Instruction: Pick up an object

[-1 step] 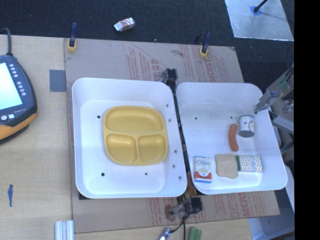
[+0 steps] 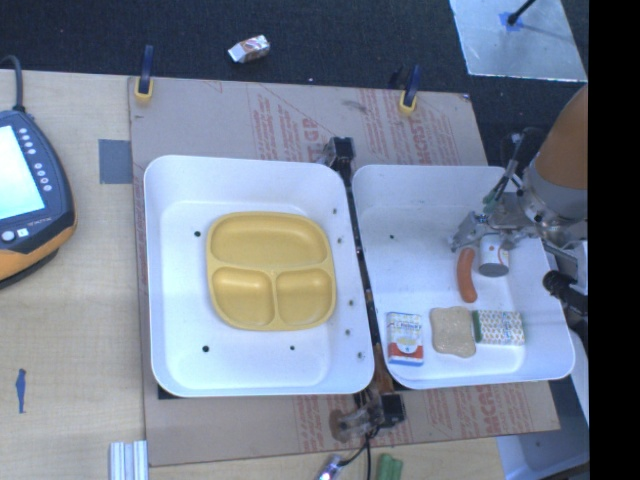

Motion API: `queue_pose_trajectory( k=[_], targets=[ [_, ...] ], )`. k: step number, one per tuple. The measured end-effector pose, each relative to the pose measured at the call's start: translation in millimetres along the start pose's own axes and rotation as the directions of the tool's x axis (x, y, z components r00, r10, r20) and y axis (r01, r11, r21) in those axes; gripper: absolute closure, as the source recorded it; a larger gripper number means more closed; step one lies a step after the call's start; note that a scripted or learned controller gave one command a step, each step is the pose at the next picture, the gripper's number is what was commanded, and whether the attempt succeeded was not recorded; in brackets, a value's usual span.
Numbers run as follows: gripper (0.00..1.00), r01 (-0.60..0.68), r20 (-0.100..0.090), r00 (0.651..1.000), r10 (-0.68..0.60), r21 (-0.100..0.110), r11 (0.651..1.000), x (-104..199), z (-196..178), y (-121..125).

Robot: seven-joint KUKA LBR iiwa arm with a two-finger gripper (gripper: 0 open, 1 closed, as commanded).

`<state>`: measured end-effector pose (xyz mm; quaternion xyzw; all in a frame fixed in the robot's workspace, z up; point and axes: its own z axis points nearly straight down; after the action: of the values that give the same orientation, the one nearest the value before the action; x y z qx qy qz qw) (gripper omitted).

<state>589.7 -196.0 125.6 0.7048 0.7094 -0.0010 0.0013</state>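
White plastic bins sit side by side on the bench, and I note the left bin holds a yellow divided plate lying flat near its middle. The right bin carries the candidates for picking: an orange-red sausage lying lengthwise, a small carton near the front left corner, a tan slice of bread just beside it, and a green patterned sponge touching or nearly touching the bread on its right. The gripper is low over the right bin, just beside the upper end of the sausage, with the arm's orange band at the right edge of the view. I cannot tell how the gripper is set; the metal parts blur together from this angle and I see nothing lodged in it. I judge the task as not yet accomplished: every item rests on the bin floor and nothing is lifted. The approach appears done, with the sausage the likeliest target given its closeness. What remains, in my judgement, is to secure a hold and raise the item clear. A round, slim sausage may roll or slip away from a slightly offset grasp.
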Motion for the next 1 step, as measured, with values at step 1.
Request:
queue_pose_trajectory(
  k=[1],
  targets=[
    [0.00, 0.001, 0.003, 1.000, -0.001, -0.022, 1.000, 22.2, 15.2, 0.9]
  ],
)
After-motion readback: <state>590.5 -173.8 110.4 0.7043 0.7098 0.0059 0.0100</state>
